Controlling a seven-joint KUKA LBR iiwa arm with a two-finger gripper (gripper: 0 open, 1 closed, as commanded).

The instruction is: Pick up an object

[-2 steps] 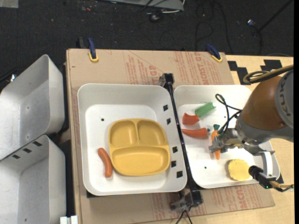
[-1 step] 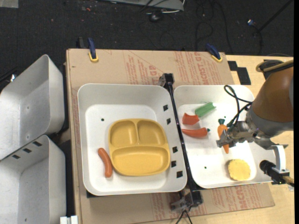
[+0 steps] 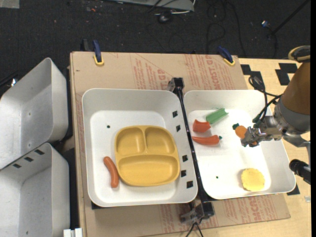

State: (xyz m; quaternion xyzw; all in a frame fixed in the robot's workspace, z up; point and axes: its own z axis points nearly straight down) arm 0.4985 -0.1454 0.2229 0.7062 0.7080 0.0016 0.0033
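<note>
The grey arm (image 3: 298, 102) runs off the right edge; its gripper (image 3: 249, 138) partly covers a small orange piece (image 3: 240, 131), jaws too small to read.
</note>
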